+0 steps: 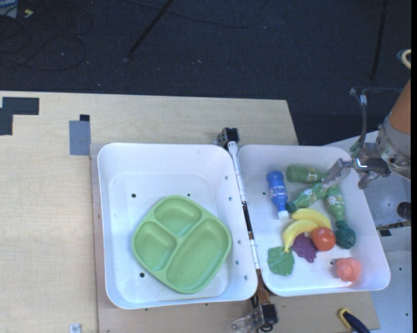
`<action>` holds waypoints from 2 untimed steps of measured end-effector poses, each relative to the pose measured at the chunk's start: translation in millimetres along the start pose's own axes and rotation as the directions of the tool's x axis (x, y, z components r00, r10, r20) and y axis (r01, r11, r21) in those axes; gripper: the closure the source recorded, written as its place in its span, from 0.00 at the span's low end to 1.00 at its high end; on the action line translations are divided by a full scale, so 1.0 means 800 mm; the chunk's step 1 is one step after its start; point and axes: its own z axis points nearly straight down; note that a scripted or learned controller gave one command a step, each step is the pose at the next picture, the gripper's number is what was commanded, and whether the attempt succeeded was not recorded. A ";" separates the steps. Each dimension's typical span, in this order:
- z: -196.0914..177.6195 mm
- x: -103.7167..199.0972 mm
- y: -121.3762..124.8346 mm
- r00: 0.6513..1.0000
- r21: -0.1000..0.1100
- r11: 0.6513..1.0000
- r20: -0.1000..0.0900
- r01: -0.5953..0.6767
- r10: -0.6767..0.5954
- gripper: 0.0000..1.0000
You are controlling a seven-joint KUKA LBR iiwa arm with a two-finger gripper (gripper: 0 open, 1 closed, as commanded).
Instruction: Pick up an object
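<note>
Camera view: two white bins on a wooden table (35, 214), arm entering from the right.

The left bin (118, 165) holds a green divided plate (182, 243). The right bin (260, 159) holds a cluster of toy foods: a blue bottle (277, 193) near its left wall, a dark green bottle (302, 175) toward the far side, a lighter green bottle (306, 198) lying tilted beside it, a yellow banana (304, 225), a purple grape bunch (305, 247), a red tomato (323, 238), a dark green vegetable (345, 236), a green leafy piece (280, 261) and a pink item (347, 270) at the near right corner. The tool (338, 171) sits over the far right part of this bin, just beside the green bottles; whether its fingers are spread or closed cannot be told, and no object is seen between them.
</note>
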 end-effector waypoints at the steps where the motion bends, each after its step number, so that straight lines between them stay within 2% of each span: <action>1: 0.136 0.020 0.027 1.000 -0.009 1.000 -0.008 0.006 -0.006 0.00; 2: 0.156 0.053 0.074 1.000 -0.001 1.000 0.000 0.002 -0.002 0.00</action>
